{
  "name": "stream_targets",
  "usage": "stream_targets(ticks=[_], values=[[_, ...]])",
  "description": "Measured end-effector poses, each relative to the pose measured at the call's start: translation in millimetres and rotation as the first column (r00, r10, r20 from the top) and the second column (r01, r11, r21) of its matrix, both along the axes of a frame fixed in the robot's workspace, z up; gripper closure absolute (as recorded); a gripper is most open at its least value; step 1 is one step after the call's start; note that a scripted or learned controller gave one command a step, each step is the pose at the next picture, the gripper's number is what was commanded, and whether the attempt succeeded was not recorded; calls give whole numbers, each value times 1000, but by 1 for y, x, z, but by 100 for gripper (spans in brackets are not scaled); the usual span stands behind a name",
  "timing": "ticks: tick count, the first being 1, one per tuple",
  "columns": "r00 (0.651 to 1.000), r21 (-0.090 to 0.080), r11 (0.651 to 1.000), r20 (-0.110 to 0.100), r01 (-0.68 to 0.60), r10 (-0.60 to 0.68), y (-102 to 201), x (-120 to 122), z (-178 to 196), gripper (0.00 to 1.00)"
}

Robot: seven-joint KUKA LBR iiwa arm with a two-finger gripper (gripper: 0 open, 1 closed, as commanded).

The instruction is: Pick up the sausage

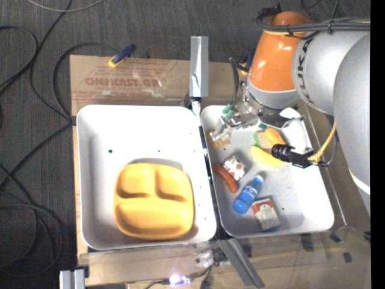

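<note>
A yellow tray (155, 208) is sitting in a white bin (96, 131); beside it, a reddish-brown sausage (225, 177), a blue bottle (248, 195) and a yellow banana (263, 156) are showing against white.

Yellow divided tray (155, 208) inside left white bin (96, 131). Right bin (307, 215) holds blue bottle (248, 194), two small cartons (234, 167) (265, 214), banana (263, 156). Blue-yellow clip (121, 55) on cardboard (129, 83).
</note>
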State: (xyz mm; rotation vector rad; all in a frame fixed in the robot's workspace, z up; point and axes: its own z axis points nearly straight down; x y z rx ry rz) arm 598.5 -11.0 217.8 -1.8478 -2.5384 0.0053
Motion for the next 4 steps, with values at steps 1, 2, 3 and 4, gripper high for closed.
stream_targets(ticks=[1,2,3,4], values=[[1000,-1,1000,0,0,0,0,0,0,0],[1000,-1,1000,0,0,0,0,0,0,0],[981,-1,981,3,-192,192,80,66,-34,0],[983,0,983,1,-181,181,144,68,-101,0]])
